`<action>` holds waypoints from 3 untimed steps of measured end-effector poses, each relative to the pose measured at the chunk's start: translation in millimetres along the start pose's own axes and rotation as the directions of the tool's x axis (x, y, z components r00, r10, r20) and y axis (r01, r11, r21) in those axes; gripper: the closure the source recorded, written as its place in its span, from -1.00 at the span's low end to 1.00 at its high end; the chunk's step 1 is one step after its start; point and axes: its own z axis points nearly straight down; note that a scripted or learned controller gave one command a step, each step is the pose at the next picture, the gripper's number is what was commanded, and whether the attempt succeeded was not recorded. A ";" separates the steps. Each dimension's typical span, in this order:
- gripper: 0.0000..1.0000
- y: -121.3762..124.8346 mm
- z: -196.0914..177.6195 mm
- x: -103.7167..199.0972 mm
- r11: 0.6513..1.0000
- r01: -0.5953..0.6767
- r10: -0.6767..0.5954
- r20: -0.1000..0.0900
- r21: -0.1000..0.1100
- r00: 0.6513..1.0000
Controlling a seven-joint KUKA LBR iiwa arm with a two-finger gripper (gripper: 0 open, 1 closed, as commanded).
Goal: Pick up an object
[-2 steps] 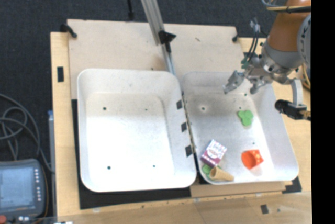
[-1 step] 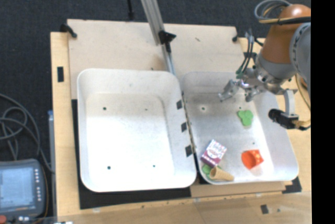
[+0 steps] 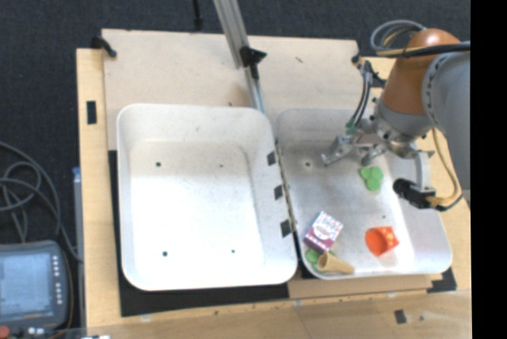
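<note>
- A green lump (image 3: pixel 371 177) lies in the right bin (image 3: pixel 420 262), near the bin's far right side.
- The claw (image 3: pixel 360 151) hangs just above and a bit to the left of the green lump. I cannot tell if they touch.
- I cannot tell if the claw is wide or narrow. Its metal parts are too small and mixed up to read. Nothing shows between them.
- The green lump is small, bright green and a bit longer than it is wide.
- An orange block (image 3: pixel 381 241) lies closer to the near edge of the same bin, well apart from the claw.
- A purple and white box (image 3: pixel 323 230) lies tilted to the left of the orange block.
- A tan cone (image 3: pixel 336 264) lies on its side at the near edge, just below the box.
- A small green bit (image 3: pixel 313 257) peeks out beside the cone and under the box.
- So the right bin has five things: two green, one orange, one purple and white, one tan.
- The left bin (image 3: pixel 135 131) is white with a few dark dots.
- There are two bins, side by side, and one arm (image 3: pixel 420 88), grey with an orange band.
- A metal pole (image 3: pixel 226 1) slants up from behind the bins.
</note>
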 end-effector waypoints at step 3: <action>1.00 0.6 -125.6 0.7 1.000 0.007 -0.007 0.000 -0.012 1.000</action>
